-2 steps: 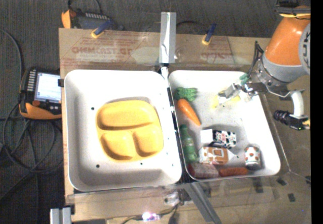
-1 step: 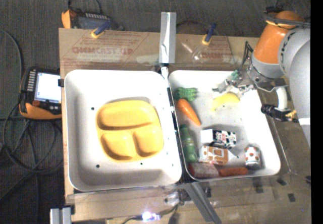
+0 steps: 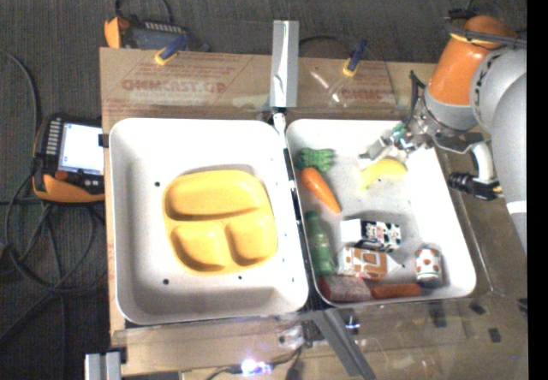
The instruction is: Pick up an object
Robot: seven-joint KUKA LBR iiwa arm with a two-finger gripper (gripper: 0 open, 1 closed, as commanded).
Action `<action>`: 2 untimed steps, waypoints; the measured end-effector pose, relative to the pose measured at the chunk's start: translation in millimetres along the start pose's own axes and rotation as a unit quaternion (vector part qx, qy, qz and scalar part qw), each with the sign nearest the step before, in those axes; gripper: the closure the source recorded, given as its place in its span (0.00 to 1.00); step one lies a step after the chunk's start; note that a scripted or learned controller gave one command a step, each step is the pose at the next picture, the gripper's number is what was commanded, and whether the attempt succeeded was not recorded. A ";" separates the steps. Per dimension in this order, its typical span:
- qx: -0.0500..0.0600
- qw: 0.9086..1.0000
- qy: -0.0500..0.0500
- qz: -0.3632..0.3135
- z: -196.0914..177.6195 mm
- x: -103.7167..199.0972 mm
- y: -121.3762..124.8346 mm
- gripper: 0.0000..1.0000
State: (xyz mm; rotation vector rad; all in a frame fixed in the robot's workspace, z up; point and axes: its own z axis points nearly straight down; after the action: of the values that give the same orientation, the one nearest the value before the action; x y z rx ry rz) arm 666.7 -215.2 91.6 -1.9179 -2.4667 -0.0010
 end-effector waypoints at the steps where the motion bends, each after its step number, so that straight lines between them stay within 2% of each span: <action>1: -0.005 0.999 -0.005 -0.038 0.5 0.8 -6.2 0.00; 2: -0.008 0.999 -0.010 -0.039 -4.4 -0.5 -5.7 1.00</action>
State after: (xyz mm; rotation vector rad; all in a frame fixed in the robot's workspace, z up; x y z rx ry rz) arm 661.3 -217.2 96.0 -1.8362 -2.5593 -0.0042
